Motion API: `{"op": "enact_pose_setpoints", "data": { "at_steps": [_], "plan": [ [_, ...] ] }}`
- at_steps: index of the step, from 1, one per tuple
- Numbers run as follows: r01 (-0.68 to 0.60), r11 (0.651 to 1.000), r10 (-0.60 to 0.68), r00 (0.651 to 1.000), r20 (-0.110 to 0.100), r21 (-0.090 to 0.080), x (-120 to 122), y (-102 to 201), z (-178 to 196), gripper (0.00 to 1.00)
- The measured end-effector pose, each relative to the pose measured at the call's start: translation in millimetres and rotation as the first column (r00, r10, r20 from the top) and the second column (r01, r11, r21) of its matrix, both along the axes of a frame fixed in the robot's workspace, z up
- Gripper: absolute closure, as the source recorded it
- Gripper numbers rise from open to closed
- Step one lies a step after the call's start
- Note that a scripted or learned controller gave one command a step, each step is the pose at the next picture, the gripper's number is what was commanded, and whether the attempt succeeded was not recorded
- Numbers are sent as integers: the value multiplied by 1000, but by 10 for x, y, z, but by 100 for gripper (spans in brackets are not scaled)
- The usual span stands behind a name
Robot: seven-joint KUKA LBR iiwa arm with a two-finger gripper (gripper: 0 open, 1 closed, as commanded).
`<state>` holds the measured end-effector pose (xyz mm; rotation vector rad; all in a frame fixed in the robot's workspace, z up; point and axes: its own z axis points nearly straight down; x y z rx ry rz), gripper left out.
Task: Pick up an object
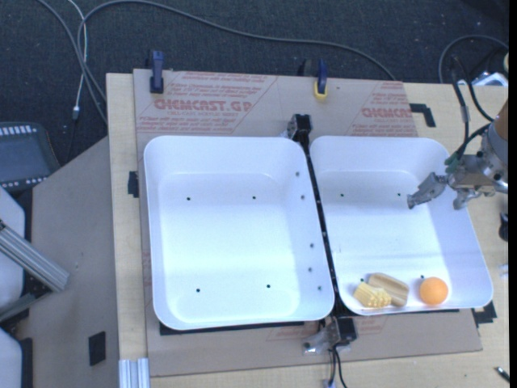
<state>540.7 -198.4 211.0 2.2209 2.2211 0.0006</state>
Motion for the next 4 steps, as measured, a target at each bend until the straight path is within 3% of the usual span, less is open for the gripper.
{"op": "enact_pose_setpoints", "data": {
  "at_steps": [1,4],
  "plan": [
    [0,1000,0,1000,1,0,4,0,108,100],
    [-6,1000,6,1000,0,2,-321,1722,110,100]
  ]
}}
